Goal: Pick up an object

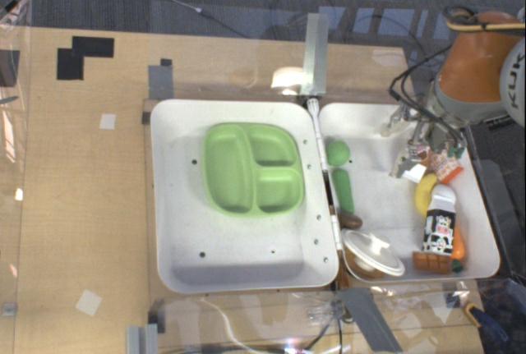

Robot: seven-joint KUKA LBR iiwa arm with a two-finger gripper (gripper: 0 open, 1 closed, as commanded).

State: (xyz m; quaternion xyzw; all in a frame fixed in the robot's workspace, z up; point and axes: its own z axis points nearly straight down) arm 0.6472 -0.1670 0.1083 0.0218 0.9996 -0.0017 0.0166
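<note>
Banana: lay near the 3 o'clock edge of the right bin, touching a white bottle at its 6 o'clock. Judged the likeliest target, since hung under the gripper at about that gripper's 6 o'clock. Could not tell whether open or closed, tangled as it was in cables and glare. Held nothing that could be made out.

Risks, as judged:
- Crowding. Packed close together along the 3 to 5 o'clock side: banana, bottle, a small orange-red item, a carrot and a brown block. Could well have caught two at once, or nudged the bottle aside.
- Curved, smooth skin on the banana; might have slipped out of an off-centre pinch.
- Bin wall close at 3 o'clock; could have blocked a clean descent.

Counted: two bins on the desk; one green divided plate in the left bin; in the right, one banana, one bottle, one carrot, one brown block, one orange-red item, one green ball, one green cylinder, one bowl at 7 o'clock.
</note>
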